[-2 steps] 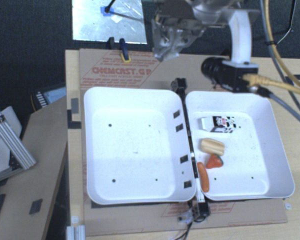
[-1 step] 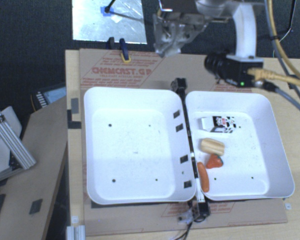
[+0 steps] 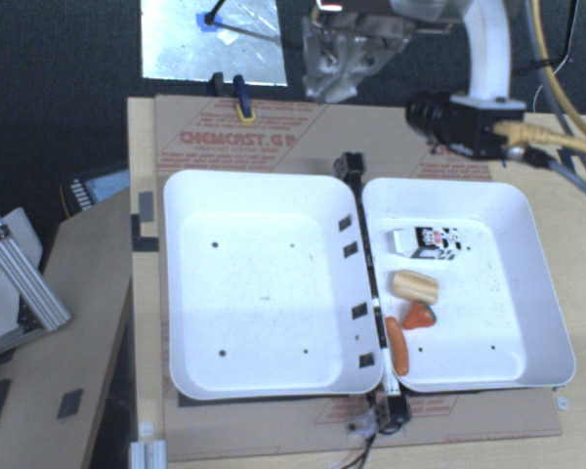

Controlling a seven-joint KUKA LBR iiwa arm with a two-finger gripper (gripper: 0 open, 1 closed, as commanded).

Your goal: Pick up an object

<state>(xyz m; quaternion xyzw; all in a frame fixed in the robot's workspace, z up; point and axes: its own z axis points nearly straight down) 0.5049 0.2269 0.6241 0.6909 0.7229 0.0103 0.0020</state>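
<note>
Because the bun, lying mid-left in the right bin, looks light and soft, I would pinch it gently across its middle; my gripper hangs high behind the bins, its state unclear.

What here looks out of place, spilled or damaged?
Nothing stands out. The black-and-white carton, bread roll, small red piece and orange carrot-like piece lie loose in the right bin; nothing looks spilled.

The worktop carried a printed cardboard sheet, and on that sheet two shallow white bins sat touching side by side: the left bin and the right bin.
</note>
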